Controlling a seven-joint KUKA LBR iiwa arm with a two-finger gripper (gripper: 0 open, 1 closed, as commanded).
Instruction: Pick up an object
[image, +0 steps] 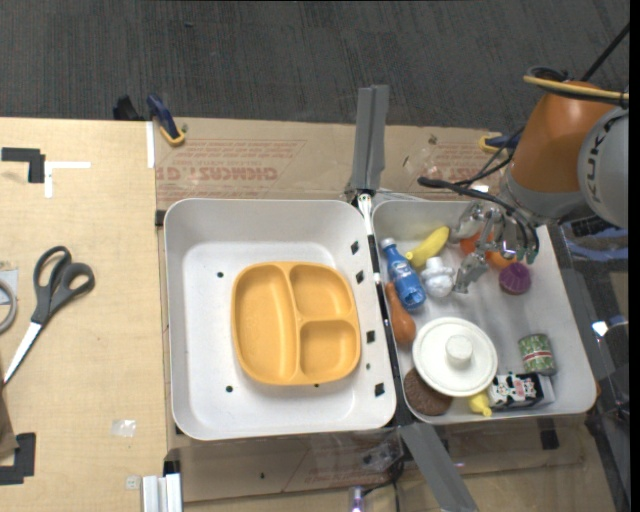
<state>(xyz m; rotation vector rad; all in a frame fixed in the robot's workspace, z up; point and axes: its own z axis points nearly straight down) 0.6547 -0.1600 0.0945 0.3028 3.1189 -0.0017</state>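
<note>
We see the gripper (478, 262) low in the right bin (570, 330), fingers apart, nothing between them. Landmark: white lidded bowl (455, 353). Up-left of it: blue bottle (403, 274), banana (431, 244). Up-right: purple ball (515, 279). Right: green can (536, 353). Orange divided plate (296, 323) sits far left.
</note>
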